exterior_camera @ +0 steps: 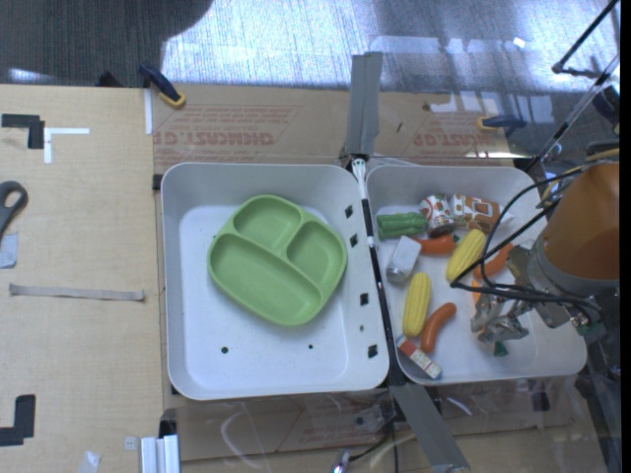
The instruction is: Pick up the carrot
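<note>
The worktop (79,254) carries two shallow white bins side by side. The left bin (187,294) holds a green divided plate (278,259), and the right bin (552,363) holds a jumble of toy food. The grey arm (582,230), with its orange band, reaches in from the right, and its jaws hang low over the right bin's near right part, amid dark cables; I cannot tell whether they are parted or closed, and nothing shows between them. Two yellow corn cobs lie in the bin, one (466,252) upper and one (417,302) lower. The likeliest carrot (441,324) is the orange tapered piece just beside the lower cob, left of the jaws and apart from them. Other orange bits lie further back, so the choice is a judgement. To do this step well, the jaws should probably move left, turn across the carrot's slanted length, and come down at its thicker middle, clear of the cob.
</note>
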Available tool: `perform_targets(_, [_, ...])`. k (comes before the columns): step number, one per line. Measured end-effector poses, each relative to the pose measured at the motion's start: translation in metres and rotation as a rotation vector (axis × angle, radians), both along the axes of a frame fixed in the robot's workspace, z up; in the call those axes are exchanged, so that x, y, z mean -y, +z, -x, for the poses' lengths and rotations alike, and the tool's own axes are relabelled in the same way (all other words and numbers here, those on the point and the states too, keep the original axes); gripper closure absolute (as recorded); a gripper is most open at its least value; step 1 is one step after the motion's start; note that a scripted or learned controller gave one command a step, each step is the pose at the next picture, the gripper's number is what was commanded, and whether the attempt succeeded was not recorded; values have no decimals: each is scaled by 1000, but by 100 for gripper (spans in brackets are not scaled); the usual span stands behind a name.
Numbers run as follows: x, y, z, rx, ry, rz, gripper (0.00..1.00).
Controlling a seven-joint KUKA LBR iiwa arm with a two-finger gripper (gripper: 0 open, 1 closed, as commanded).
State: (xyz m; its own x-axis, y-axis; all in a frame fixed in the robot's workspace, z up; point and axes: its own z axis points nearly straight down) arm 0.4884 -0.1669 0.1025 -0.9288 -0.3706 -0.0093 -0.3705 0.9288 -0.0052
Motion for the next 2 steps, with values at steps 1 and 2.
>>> perform_targets(1, [0, 0, 0, 0, 0, 0, 0])
perform_targets(2, [-1, 10, -3, 6, 3, 1, 100])
